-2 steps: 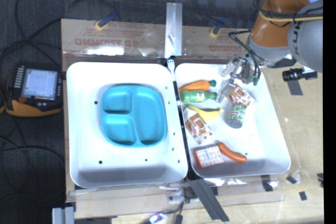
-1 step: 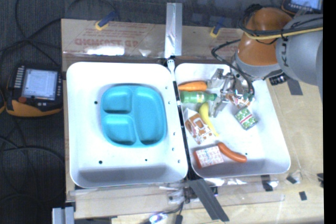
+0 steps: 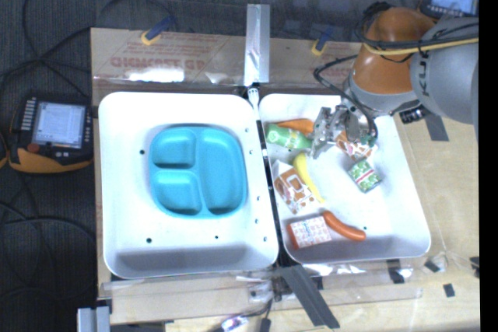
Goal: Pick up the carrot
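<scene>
— Spotting the carrot (image 3: 296, 124)? It lies at the right bin's (image 3: 405, 190) far-left corner, beside a green packet (image 3: 285, 138).
— Yes; jaws (image 3: 325, 130) just right of it; apart or together, I cannot tell. Straddle its width, then close.

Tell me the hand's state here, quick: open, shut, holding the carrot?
Hand: over the right bin, beside the carrot; open or shut cannot be told, nothing visibly held.

You look down from one fixed camera high above the bench (image 3: 179, 62), tilted at a slant, far enough back to take in both white bins: the left bin (image 3: 117, 190) and the right bin (image 3: 405, 206). The arm (image 3: 436, 70) enters from your right.
</scene>
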`<state>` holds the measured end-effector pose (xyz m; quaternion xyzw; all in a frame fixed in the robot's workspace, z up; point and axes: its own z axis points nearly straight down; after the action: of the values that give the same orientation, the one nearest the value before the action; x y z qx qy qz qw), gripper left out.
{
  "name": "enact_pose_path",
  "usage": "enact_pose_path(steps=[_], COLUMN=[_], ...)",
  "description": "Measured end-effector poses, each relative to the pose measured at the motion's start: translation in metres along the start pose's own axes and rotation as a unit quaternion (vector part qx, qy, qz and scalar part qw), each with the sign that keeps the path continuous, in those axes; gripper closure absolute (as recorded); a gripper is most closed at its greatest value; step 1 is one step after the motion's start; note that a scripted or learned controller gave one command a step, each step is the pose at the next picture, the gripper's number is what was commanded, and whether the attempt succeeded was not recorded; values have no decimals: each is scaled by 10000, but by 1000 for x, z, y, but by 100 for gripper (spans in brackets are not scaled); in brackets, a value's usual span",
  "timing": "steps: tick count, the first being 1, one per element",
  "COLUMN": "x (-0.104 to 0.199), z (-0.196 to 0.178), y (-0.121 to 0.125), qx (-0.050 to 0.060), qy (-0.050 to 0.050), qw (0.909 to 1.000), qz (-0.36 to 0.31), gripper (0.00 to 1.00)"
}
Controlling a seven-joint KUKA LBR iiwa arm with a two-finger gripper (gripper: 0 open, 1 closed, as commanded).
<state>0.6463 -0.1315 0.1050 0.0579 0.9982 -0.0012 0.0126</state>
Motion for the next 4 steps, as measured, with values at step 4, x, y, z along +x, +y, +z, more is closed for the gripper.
enact_pose_path(steps=[4], x=[-19], z=[-102], y=[54], qx=[-57], qy=[101], qw=[9340], qz=[-3572], gripper=[100])
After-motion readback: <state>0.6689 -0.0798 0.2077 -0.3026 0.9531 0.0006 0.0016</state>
